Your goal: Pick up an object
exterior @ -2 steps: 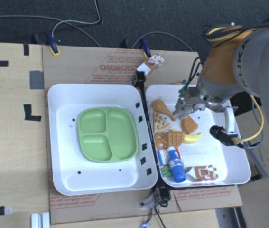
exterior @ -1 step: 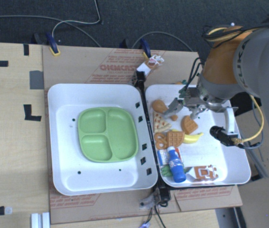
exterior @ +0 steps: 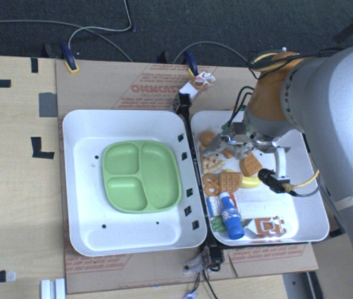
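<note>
So the arm's down in the right bin [exterior: 313,229], gripper [exterior: 235,143] sitting right over the pile of toy food: cookies, a waffle piece [exterior: 229,181], a blue bottle [exterior: 231,217]. Can't tell whether it has grabbed anything. Looks like the reach/grasp step. Next it needs to settle on one piece and lift straight up. Green plate [exterior: 142,175] sits in the left bin.

A grey arm with an orange band [exterior: 269,101] is reaching into the right white bin [exterior: 310,223], its gripper [exterior: 235,139] hovering over tan toy foods [exterior: 226,180]; a green divided plate [exterior: 142,175] is lying in the left white bin [exterior: 80,185].
</note>
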### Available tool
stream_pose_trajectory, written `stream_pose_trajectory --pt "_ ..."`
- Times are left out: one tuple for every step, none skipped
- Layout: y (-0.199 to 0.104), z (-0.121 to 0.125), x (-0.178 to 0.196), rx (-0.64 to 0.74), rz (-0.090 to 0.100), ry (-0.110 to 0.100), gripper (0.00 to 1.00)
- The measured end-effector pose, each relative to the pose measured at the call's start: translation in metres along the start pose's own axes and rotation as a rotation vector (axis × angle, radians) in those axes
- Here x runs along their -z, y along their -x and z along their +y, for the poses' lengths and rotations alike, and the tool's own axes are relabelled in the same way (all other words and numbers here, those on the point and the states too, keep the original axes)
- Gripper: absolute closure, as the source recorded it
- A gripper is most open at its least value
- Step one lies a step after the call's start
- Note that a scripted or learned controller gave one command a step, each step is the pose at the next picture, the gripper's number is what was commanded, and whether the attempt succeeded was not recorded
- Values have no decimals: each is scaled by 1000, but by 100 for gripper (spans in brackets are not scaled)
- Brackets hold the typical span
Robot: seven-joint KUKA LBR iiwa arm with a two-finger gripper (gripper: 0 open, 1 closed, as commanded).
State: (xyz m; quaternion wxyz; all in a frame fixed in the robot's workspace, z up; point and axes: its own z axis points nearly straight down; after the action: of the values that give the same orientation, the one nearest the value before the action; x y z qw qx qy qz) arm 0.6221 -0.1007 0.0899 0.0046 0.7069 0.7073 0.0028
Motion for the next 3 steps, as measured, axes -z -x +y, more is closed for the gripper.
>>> stream_pose_trajectory --pt "-5 42 -1 0 -1 -1 0" --pt "-3 49 -1 0 -1 -3 0" --pt "-3 49 -1 1 -2 -3 0"
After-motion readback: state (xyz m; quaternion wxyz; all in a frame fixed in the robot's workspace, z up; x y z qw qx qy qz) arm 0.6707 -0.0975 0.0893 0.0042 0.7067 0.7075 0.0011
